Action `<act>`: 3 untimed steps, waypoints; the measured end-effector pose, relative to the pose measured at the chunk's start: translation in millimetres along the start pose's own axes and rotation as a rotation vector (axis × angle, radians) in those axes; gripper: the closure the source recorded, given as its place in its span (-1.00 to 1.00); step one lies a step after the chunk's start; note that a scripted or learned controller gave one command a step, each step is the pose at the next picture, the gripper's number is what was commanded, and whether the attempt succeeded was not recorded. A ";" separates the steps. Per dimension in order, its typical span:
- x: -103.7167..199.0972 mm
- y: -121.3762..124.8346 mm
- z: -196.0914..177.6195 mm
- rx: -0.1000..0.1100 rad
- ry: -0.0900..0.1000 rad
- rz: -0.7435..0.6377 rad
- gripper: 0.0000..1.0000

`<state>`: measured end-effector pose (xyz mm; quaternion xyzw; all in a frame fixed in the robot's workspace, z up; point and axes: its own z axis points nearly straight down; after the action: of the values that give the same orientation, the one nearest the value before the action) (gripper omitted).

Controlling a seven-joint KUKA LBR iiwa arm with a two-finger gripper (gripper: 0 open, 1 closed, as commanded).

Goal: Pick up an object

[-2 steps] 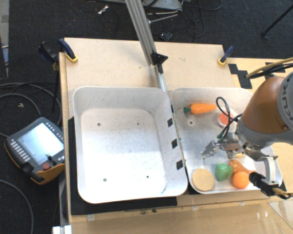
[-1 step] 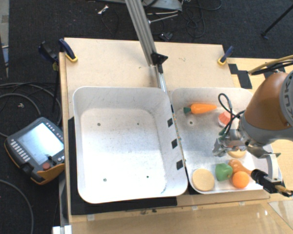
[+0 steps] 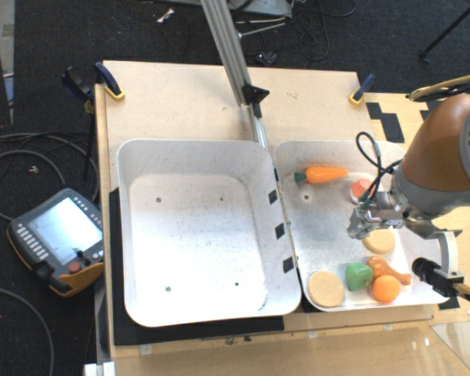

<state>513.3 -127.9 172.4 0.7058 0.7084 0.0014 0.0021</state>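
Gripper (image 3: pixel 366 224) low in right bin (image 3: pixel 317 214), grip unclear. Tan disc (image 3: pixel 379 242) touching its near side; carrot (image 3: pixel 326 175) farther left.

2 white bins (image 3: pixel 141 163), 1 carrot (image 3: pixel 326 175), 2 tan discs (image 3: pixel 327 287), 1 orange (image 3: pixel 386 289)

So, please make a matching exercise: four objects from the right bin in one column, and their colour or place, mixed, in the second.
Column one:
1. carrot
2. round biscuit
3. green toy
4. orange ball

Column two:
A. tan, at the bin's near rim
B. right of the green toy
C. lies at the far end of the bin
D. between the biscuit and the ball

Pairs: 1-C, 2-A, 3-D, 4-B
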 end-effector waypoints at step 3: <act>107.3 8.4 -36.9 0.005 0.003 -0.005 1.00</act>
<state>521.1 -20.6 209.2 0.7040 0.7102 0.0007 -0.0010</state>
